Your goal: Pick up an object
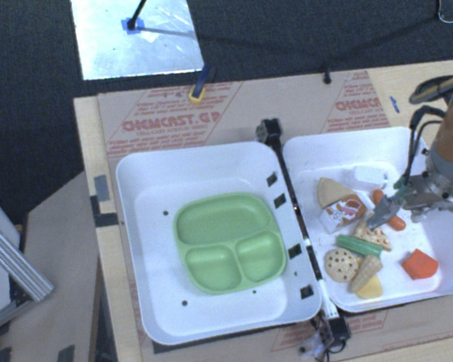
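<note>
A cardboard-topped bench (pixel 224 105) on dark carpet carries two shallow white bins side by side. The left bin (pixel 141 196) holds a green divided plate (pixel 227 243); the right bin (pixel 322 150) holds a scatter of toy food. The arm comes in from the right, and its gripper (pixel 384 212) is low over the middle of that scatter.

Whether the fingers are spread or closed cannot be told, as their tips blur into the items under them. Nothing visibly sits between them. Right at the fingertips lie a small orange-red piece (pixel 395 223) and a patterned slice (pixel 373 239). Just to their left is a red-and-white packet (pixel 341 213), with a tan wedge (pixel 335 191) above it. Below the fingers lie a green stick (pixel 357 245), a chocolate-chip cookie (pixel 338 264) and a yellowish wedge (pixel 367 280); an orange block (pixel 420 264) sits apart, down and to their right.

The step looks like the reach or the start of a grasp. The next move calls for closing on one piece only, then lifting straight up. The crowding makes a clean grip doubtful.
</note>
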Action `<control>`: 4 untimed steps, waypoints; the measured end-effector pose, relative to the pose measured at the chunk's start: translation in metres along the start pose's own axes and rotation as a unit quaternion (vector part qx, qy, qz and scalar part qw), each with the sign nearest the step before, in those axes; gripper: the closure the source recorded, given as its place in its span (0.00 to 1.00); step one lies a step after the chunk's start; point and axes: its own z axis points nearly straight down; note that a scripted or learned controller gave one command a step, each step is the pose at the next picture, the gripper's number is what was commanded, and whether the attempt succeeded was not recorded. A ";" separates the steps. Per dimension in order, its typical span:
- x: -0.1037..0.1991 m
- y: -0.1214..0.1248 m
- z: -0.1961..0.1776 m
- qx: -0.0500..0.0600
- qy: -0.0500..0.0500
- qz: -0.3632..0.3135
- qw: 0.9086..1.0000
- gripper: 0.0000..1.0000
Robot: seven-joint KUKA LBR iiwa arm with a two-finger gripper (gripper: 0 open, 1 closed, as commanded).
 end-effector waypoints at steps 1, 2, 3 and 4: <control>0.000 0.003 -0.007 -0.007 -0.001 -0.002 1.000 0.00; -0.006 0.004 0.053 -0.004 -0.001 -0.001 1.000 0.00; -0.006 0.005 0.102 -0.007 0.000 0.000 1.000 0.00; -0.007 0.008 0.087 -0.011 -0.002 -0.001 1.000 1.00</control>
